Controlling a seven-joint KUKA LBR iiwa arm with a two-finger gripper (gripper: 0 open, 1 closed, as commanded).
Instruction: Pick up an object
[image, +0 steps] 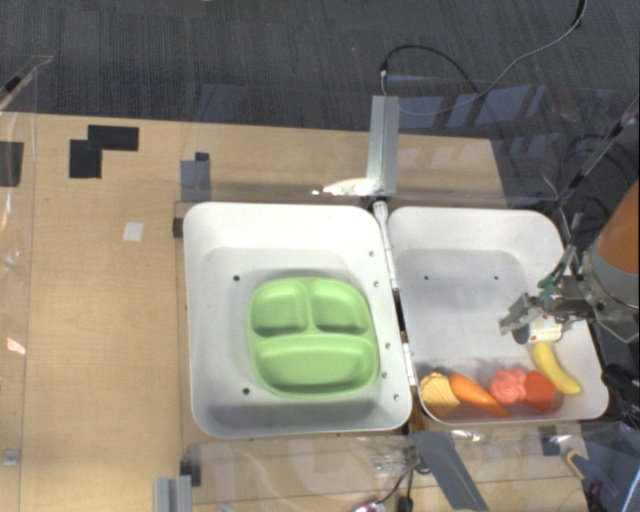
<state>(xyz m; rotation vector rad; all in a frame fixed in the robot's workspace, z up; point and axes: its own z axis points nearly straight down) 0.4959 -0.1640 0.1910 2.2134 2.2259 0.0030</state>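
- Along the right bin (470, 240)'s near wall we see four toy foods: a pale piece (436, 389) at 7 o'clock, a carrot (476, 391), a pink-red piece (522, 387), and a banana (556, 367) at 5.
- Just above the banana we find the gripper (536, 322); its jaw state we cannot tell.
- Approach seems underway; next we judge a descent onto the banana.
- Farther left, a green tray (312, 335) fills the left bin (215, 260).

Yellow banana (556, 368), orange carrot (476, 391), red pieces (522, 387), possibly fruit, right bin's near edge.
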